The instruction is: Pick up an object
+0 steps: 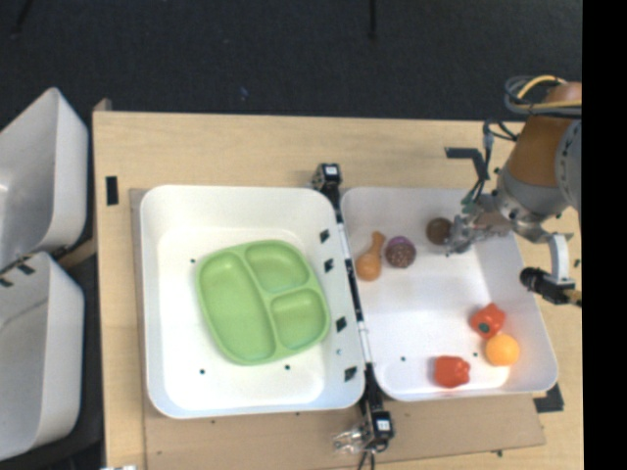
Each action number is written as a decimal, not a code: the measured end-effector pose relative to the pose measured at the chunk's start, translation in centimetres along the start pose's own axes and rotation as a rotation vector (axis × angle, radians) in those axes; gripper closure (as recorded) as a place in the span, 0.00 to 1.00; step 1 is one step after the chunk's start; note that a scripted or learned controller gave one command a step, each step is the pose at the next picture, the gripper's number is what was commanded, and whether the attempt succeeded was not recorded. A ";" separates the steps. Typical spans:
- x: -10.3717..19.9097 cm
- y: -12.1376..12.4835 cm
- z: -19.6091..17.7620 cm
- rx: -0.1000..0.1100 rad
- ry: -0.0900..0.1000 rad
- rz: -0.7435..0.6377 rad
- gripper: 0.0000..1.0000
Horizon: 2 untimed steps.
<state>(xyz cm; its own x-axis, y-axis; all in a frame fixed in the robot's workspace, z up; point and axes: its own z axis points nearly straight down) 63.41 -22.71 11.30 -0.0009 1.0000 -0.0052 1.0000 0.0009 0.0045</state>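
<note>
Toys lie in the right bin point(431, 306), and any one of them could be the thing to pick up. We think the small brown ball point(438, 230) is the one, because the gripper point(460, 235) hangs just to its right, at the far side of the bin. We cannot tell how wide the gripper is, and we see nothing in it.

Near the ball, to the left, sits a purple round toy point(400, 252). Left of that is a tan toy point(370, 258) shaped like a little gourd. They sit in a loose row, so we guess the arm point(537, 169) came to the end of the row closest to it.

At the near right side of the bin are a red pepper point(487, 318), an orange ball point(502, 350) touching it, and a red toy point(451, 370) a bit to the left. They are well apart from the gripper.

The left bin point(176, 360) holds a green plate point(263, 302) with three parts. Nothing sits on the plate. Both bins rest side by side on the wooden bench point(118, 292).
</note>
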 end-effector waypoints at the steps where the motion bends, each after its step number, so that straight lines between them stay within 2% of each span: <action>1: 0.7 0.6 -5.1 -0.002 0.003 -0.002 1.00; 2: 0.2 0.0 -11.3 -0.002 0.002 0.001 1.00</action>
<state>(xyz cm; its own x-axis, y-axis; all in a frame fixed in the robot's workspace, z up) 63.39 -22.41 22.55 0.0003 1.0000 -0.0030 1.0000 -0.0003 0.0066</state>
